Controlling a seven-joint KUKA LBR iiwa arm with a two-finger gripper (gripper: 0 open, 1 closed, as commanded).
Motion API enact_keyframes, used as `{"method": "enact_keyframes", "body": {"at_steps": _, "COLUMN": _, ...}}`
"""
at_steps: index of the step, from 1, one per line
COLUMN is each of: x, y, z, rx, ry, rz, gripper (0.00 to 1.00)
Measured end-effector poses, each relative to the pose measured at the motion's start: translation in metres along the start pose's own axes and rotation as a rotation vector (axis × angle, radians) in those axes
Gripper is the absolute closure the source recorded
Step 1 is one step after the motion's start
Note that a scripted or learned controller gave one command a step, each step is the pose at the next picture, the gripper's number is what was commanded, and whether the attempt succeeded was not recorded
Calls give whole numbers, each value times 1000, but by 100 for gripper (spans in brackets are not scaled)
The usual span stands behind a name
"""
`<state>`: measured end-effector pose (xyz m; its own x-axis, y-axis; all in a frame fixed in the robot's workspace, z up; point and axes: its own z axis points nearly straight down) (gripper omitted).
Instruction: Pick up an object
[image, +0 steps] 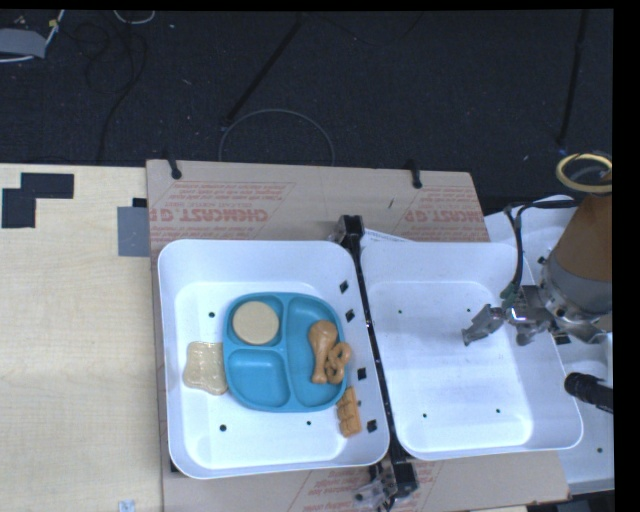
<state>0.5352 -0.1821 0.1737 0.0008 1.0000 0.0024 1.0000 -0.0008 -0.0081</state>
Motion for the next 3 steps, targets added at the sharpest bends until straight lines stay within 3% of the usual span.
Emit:
{"method": "enact_keyframes", "body": {"at_steps": 2, "x": 6, "y": 8, "z": 88, "rx": -5, "ry": -1, "rz": 1, "gripper": 0}}
{"method": "enact_keyframes", "body": {"at_steps": 3, "x": 5, "y": 9, "z": 75, "rx": -6, "ry": -2, "rz": 4, "gripper": 100}}
